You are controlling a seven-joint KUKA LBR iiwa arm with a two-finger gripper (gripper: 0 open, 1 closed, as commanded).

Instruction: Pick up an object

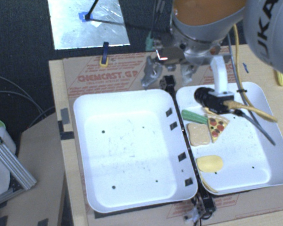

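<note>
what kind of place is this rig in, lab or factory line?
Probably a robotics lab test bench: a KUKA arm reaching over a white left bin and right bin, a toy pizza slice in the right one, a cardboard sheet underneath.

Left bin free, toy food crowds right bin

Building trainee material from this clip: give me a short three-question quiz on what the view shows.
1. True or false: the pizza slice lies in the right bin.
2. Fill in: the hand hangs above the ___ rim, near where the two bins meet.
3. Which thing lies nearest the right bin's front rim? A) the pizza slice B) the yellow oval piece C) the green strip

Key: 1 true; 2 far; 3 B.
</note>
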